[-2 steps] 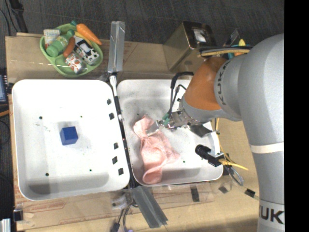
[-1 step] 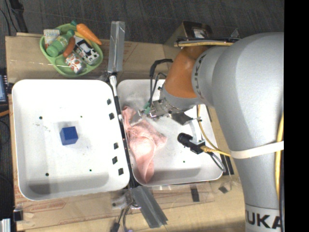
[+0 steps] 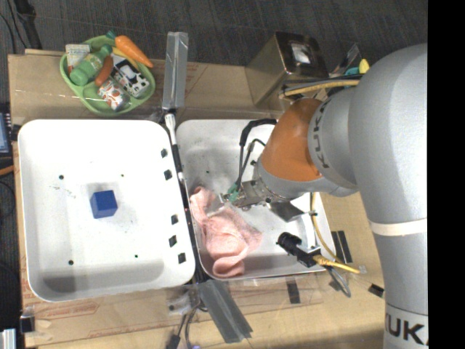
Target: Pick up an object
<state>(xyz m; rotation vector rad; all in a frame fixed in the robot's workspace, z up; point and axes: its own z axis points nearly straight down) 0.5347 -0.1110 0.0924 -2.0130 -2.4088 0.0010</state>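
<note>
1. The pink cloth [image 3: 221,235] lies in the right bin [image 3: 211,147], in the corner of its floor at the view's lower left. It is pressed up against the wall that this bin shares with the left bin [image 3: 87,151].
2. The cloth is a soft, pale salmon pink and is crumpled rather than spread flat. Loose folds and creases run across its upper part, and its lower end is bunched into a rounded, thicker lump near the bin's front wall.
3. A narrow flap of the cloth reaches up along the dividing wall. The wider middle part spreads toward the centre of the bin.
4. The gripper [image 3: 242,195] is low in the right bin, at the upper right edge of the cloth. It sits below the orange band [image 3: 290,147] of the grey arm [image 3: 385,122], which enters from the view's right and covers much of that bin.
5. The wrist hides the gripper's tip, so it cannot be told whether the gripper is spread or closed. It also cannot be told whether the gripper touches the cloth.
6. A blue cube [image 3: 104,203] sits alone on the floor of the left bin, a little left of its centre and well apart from the gripper.
7. Beyond the left bin, a green bowl [image 3: 69,78] stands on the bench. It holds small toy foods, among them an orange carrot [image 3: 132,49].
</note>
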